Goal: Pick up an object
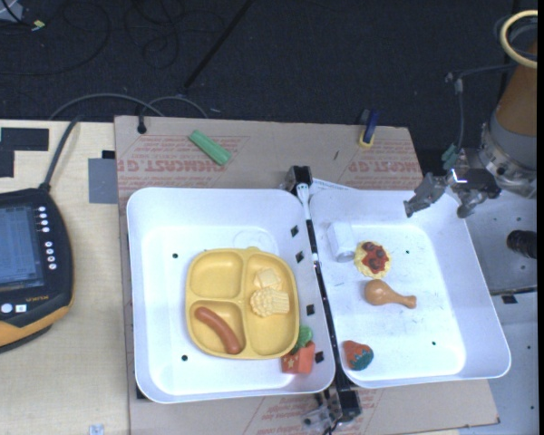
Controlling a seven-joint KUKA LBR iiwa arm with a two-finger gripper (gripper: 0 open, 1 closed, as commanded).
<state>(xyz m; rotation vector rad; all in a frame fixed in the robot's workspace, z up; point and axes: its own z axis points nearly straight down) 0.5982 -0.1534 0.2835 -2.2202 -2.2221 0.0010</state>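
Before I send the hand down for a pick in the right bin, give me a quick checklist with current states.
1. Targets present in the right bin: ok; drumstick, pizza piece, white block, red-and-blue toy.
2. Drumstick clear of neighbours: ok, lies apart from the pizza piece.
3. Hand over a target: not ok; it hangs at the bin's upper right edge.
4. Hand carrying nothing: ok, nothing seen between its fingers.
5. Finger opening: cannot tell.
6. Red-and-blue toy reachable: cannot tell, it sits close to the near wall.
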